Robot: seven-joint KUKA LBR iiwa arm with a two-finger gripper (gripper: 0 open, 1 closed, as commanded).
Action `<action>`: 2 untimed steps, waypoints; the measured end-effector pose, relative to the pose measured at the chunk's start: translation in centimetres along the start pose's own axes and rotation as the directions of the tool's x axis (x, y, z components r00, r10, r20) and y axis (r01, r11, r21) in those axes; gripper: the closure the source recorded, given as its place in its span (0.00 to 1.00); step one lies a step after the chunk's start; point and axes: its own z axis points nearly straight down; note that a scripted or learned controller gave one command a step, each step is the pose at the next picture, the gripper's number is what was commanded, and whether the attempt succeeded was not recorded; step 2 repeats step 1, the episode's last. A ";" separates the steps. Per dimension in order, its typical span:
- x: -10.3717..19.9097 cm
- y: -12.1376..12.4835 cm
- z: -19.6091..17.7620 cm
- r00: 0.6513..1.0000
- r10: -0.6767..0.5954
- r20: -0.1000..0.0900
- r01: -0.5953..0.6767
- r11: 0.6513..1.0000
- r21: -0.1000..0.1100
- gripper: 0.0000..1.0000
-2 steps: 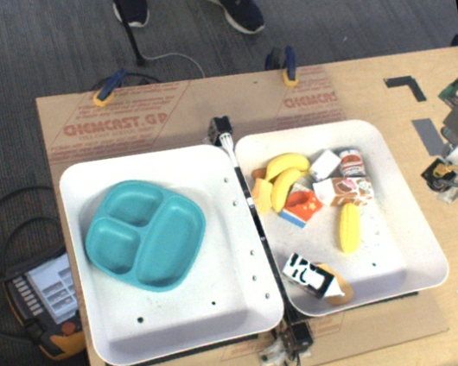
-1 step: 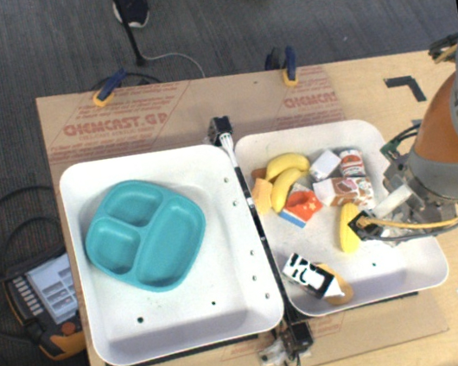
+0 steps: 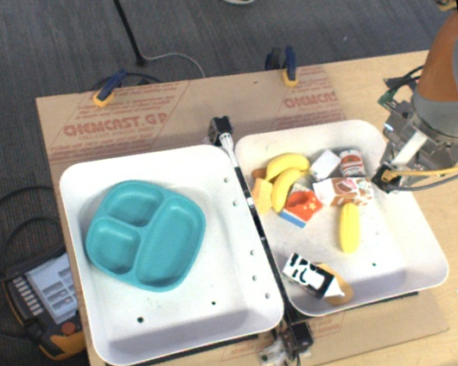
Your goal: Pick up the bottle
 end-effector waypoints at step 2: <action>-1.2 -6.9 6.0 0.989 -0.149 0.001 0.149 0.989 0.004 1.00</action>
